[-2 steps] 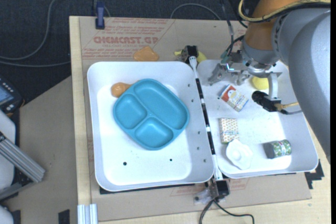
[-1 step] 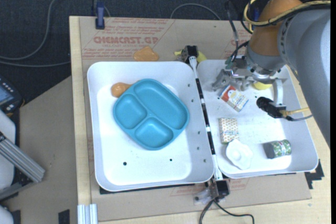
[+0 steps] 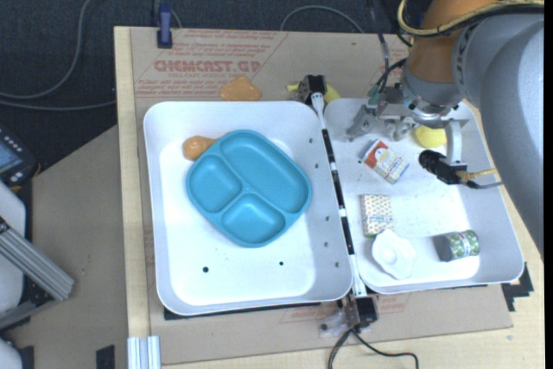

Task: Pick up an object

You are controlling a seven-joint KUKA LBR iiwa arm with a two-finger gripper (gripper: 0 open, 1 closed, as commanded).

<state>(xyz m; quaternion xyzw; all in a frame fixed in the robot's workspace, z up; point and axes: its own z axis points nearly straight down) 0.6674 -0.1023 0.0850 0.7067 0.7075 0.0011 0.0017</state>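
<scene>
While the arm (image 3: 511,73) leans in from the right, its gripper (image 3: 384,124) hangs low over the far end of the right bin (image 3: 430,207). From where I stand I cannot tell whether that tool is spread or pressed together; the wrist hides it. Nothing shows in its grasp.

Now, the pickings. A small red-and-white carton (image 3: 384,161) lies tilted just beside the gripper, on its near side, and from this angle I cannot say whether they touch. A yellow lump (image 3: 429,135) peeks out from under the wrist, close to the far wall. Nearer us, a patterned packet (image 3: 377,213) lies flat beside the bin's left wall. A white lid (image 3: 393,256) sits just below it, the two touching or nearly so. Over in the near right corner a green can (image 3: 456,244) lies on its side, well apart from the gripper.

Across in the left bin (image 3: 242,276), a blue plate (image 3: 249,186) with three compartments sits at the middle, turned askew. An orange piece (image 3: 197,148) is tucked against its far left edge.

Out on the bench (image 3: 138,82), beyond the bins, another orange lump (image 3: 239,89) rests on the cardboard. A yellow-and-black bit (image 3: 313,87) sits where the two bins meet at the far side.
</scene>
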